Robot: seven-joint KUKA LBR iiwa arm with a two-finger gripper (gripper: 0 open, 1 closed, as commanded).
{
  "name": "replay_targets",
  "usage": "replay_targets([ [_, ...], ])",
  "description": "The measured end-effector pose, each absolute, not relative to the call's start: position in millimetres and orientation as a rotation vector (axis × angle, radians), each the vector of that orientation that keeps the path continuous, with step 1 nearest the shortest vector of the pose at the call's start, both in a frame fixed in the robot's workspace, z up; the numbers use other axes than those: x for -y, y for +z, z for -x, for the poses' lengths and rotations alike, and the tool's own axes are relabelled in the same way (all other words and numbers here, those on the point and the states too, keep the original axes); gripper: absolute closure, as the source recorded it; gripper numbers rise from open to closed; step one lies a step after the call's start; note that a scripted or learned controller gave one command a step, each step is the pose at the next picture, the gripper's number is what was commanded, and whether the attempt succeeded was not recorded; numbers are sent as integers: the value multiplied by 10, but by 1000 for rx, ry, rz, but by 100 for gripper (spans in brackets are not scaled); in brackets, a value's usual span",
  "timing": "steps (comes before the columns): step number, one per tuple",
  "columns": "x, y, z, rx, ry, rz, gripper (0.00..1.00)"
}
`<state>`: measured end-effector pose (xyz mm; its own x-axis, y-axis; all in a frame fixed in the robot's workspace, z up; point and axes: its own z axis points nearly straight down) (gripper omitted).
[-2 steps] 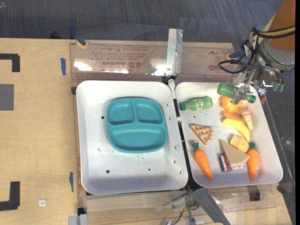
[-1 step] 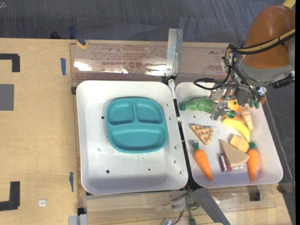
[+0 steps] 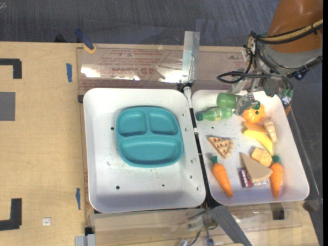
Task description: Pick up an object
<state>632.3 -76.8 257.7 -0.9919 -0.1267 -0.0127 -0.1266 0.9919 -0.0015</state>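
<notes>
Low in the upper right of the frame, the end effector (image 3: 247,102) hangs over the top of the right bin (image 3: 300,186), its tip between the green bottle (image 3: 218,113) and an orange fruit (image 3: 253,114); whether it is released or clenched cannot be told from this angle, and nothing is visibly caught in it.

Going left to right: the left bin (image 3: 97,152) carries a teal divided plate (image 3: 149,136) alone. Across the divider, the green bottle lies on its side at the right bin's upper left, the likeliest pick, just beside the tip. Below it sit a pizza slice (image 3: 221,146) and a carrot (image 3: 222,179); further right come a banana (image 3: 259,137), a sandwich wedge (image 3: 255,167) and a second carrot (image 3: 277,179).

The toys are crowded. The bottle is round and may roll away if touched off-centre. A descent here could also strike the orange fruit or nudge the banana. The bin's back wall and the loose cables (image 3: 241,77) near the wrist leave little room to reposition.
</notes>
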Motion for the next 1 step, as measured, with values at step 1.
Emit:
replay_targets([
  [1,917,1151,-6183,-3122,0,289,100],
])
